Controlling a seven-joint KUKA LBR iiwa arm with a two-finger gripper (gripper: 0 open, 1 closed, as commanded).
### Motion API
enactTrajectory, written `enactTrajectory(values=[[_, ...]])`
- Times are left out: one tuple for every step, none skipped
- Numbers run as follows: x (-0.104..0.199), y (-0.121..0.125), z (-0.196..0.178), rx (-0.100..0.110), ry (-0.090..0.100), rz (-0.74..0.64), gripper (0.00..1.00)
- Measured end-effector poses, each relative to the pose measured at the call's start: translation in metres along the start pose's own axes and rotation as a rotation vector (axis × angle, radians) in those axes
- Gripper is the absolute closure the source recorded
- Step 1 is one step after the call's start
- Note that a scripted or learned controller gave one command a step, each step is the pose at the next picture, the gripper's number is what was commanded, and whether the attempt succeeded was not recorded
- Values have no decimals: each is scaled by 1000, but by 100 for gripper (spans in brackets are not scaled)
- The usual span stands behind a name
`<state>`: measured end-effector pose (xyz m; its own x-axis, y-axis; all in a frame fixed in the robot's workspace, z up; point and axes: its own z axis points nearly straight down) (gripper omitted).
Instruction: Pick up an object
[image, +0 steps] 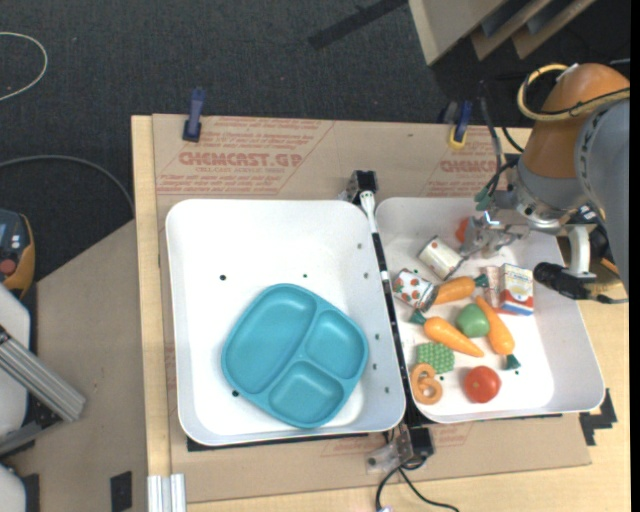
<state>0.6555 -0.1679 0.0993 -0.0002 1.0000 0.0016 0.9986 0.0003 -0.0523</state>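
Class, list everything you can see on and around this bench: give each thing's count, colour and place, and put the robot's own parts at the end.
Bins: two, white, side by side on the bench.
Divided plate: one, teal, in the left bin.
Toy carrots: about three, orange, middle of the right bin.
Green vegetable: one, green, among the carrots.
Tomato: one, red, near the right bin's front.
Pretzel: one, orange, front left of the right bin.
Small carton: one, white and red, right side of the right bin.
Clamps: two, blue, bench's far edge.
Arm: one, grey and orange, over the right bin.
Gripper: one, above the toys.
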Motion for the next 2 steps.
enactTrajectory(values=[[0, 0, -10, -2, -2, -1, 100], [80, -5, -177, -71, -2, -8, 100]])
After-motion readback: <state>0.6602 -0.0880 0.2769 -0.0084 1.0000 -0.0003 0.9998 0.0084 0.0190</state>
